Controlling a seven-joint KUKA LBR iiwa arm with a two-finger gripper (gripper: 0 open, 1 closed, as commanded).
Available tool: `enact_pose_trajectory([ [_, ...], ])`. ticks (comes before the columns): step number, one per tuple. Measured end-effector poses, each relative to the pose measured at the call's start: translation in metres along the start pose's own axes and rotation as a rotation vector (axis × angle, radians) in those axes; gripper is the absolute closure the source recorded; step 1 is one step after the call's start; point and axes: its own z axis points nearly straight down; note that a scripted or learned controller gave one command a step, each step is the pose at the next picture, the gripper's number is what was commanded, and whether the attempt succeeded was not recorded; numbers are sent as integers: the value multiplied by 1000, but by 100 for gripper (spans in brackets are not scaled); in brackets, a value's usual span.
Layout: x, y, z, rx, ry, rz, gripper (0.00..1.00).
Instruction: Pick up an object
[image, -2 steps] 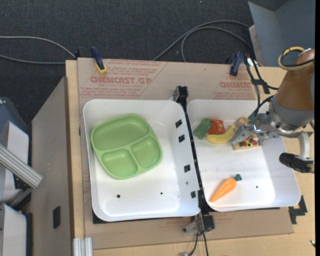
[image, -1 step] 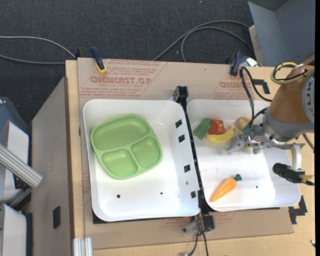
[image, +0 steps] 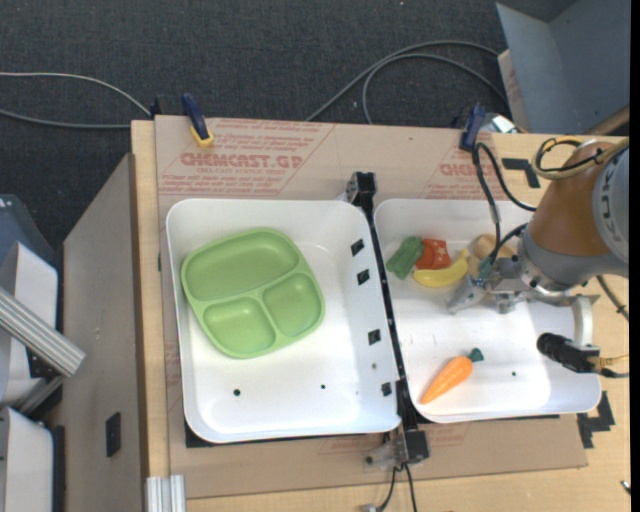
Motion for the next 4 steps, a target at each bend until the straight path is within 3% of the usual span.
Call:
enact_pose_trajectory([
  [1, 0, 1, -13, -5, -1, 0, 100],
  [4, 13, -1, -150, -12, -4, -3, 100],
])
